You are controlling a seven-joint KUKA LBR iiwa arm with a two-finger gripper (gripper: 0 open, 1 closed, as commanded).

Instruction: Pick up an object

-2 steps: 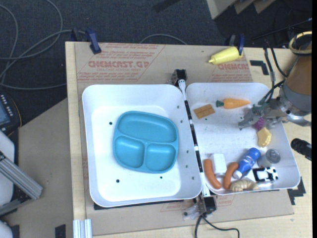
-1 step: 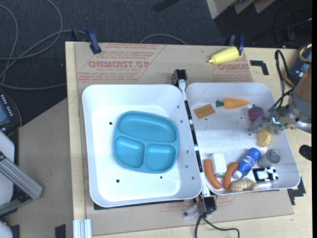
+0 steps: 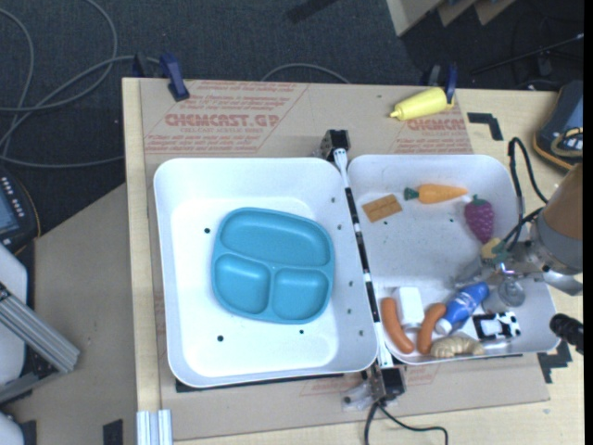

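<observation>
My gripper reaches in from the right and hangs low over the right bin, near its right wall. Just below and left of it lies a blue bottle with a white cap. A purple bunch of grapes sits just above it. Farther up lie an orange carrot and a brown cracker. Along the bin's near edge lie two orange sausages, a white block and a beige knobbly piece. I see nothing held in the gripper.
The left bin holds a blue divided plate. A yellow object lies on the bench behind the right bin. A black-and-white marker sits at the right bin's near right corner. Cables run along the right side.
</observation>
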